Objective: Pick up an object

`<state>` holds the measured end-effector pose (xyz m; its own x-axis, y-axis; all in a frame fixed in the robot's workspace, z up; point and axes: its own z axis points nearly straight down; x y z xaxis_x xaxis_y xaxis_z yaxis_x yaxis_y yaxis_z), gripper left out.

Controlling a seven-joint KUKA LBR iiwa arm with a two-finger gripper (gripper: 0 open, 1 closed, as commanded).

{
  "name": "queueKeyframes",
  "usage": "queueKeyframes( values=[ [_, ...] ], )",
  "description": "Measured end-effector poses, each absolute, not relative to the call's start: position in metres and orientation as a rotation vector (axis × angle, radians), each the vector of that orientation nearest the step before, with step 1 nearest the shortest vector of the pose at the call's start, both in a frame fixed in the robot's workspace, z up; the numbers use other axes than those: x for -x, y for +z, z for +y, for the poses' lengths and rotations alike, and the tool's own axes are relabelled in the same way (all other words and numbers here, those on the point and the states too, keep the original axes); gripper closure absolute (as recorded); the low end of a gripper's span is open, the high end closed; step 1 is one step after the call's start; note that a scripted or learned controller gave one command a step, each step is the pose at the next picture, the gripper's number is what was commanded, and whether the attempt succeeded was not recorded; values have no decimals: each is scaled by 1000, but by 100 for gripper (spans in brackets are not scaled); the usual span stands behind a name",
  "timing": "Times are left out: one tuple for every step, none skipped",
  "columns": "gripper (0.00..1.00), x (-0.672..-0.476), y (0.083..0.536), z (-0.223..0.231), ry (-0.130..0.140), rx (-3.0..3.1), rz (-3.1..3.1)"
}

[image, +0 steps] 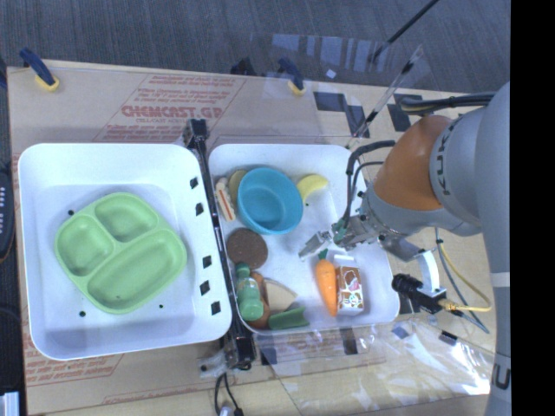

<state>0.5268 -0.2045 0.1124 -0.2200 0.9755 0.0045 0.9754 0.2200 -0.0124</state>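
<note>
The right bin [260, 156] holds several items: a blue bowl [270, 199], a yellow banana [312, 184], a brown round cookie [246, 247], a hot dog [225, 203], a green bottle [250, 296], an orange carrot [326, 286] and a small printed carton [350, 289]. My gripper [319, 244] hangs low over the right bin, just above the carrot's green top and right of the bowl. Nothing sits between its fingers. The grey arm with its orange band [414, 176] comes in from the right.
The left bin [35, 167] holds a green divided plate [121, 251]. A black divider [208, 224] runs between the bins. Blue clamps [40, 69] grip the cardboard at the back. Cables [451, 297] trail at the right of the bench.
</note>
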Motion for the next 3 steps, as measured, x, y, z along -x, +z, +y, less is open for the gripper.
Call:
queueKeyframes(
  values=[
    [0, -476, 90, -179, 5, 2014, -2400],
    [100, -477, 100, -179, 6, 2001, -2407],
    [100, -504, 222, -115, -5, 2104, -2334]
  ],
)
